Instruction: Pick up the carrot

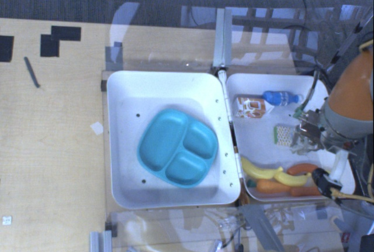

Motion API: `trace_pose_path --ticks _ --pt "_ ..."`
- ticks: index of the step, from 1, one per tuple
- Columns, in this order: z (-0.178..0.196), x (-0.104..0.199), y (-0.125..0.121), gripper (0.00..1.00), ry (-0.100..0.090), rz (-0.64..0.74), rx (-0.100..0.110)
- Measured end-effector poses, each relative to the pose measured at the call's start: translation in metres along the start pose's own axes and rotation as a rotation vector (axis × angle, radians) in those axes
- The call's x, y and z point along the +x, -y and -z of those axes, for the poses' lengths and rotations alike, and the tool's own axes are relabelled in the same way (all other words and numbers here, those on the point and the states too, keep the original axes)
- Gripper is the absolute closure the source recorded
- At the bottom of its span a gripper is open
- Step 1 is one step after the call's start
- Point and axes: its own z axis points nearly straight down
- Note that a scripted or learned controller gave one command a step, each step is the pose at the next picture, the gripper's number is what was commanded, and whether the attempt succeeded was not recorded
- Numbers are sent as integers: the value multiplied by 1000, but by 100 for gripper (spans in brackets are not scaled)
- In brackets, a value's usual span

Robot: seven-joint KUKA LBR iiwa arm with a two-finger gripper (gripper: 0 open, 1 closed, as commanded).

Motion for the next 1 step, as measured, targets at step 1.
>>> trace_pose_path --ticks 1 --pt "-3 74 33 100 1 13 2"
